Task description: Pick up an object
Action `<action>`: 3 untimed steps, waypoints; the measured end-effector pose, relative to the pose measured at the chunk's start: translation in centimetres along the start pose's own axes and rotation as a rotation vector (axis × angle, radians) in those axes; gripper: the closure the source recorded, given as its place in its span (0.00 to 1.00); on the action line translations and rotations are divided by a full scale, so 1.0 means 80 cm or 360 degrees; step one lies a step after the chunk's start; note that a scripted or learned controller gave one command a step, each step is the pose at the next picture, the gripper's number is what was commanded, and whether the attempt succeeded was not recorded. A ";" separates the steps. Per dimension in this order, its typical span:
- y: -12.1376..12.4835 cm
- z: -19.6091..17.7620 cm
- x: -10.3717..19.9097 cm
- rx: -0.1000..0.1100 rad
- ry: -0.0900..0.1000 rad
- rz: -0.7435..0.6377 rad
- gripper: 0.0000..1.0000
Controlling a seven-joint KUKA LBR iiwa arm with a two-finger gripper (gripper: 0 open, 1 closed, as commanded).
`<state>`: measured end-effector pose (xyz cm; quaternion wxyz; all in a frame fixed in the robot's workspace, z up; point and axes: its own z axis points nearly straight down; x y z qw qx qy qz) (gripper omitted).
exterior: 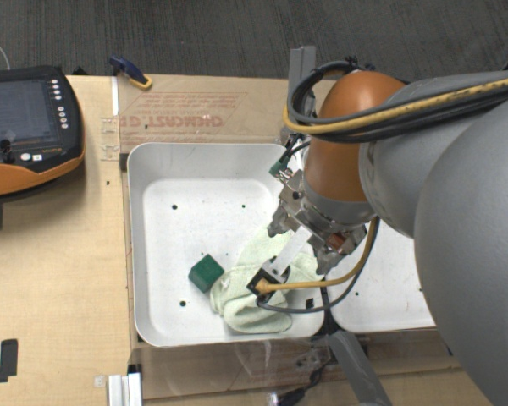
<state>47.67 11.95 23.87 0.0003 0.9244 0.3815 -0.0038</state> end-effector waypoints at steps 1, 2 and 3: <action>-0.014 -0.015 0.077 -0.0003 0.0005 0.0498 0.00; -0.006 0.123 0.006 0.0001 0.0001 0.0407 0.00; -0.001 0.164 0.001 0.0002 0.0000 0.0647 0.00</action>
